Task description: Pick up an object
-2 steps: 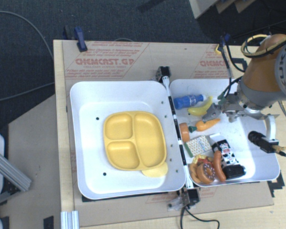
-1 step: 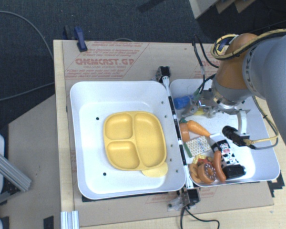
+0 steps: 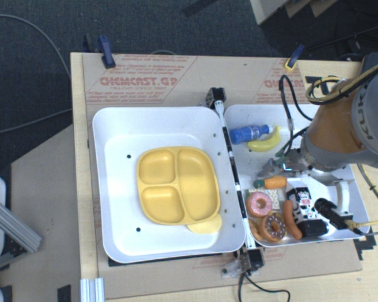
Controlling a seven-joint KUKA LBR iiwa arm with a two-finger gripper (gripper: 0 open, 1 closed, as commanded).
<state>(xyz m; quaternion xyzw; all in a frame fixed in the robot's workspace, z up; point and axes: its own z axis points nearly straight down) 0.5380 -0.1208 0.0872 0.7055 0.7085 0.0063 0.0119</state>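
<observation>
The gripper hovers over the right bin; jaws' opening unclear. The toy carrot at its six o'clock looks light, rigid, slippery: grip mid-body.

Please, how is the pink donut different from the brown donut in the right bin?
Colour: the pink donut has pale pink icing, while the brown donut looks dark, like chocolate, with light specks.
Place: the pink donut lies nearer the middle of the right bin, just below the carrot; the brown donut lies at the bin's near edge, beside the sausage.
Both are rings lying flat, of similar size, and they touch or nearly touch.
</observation>
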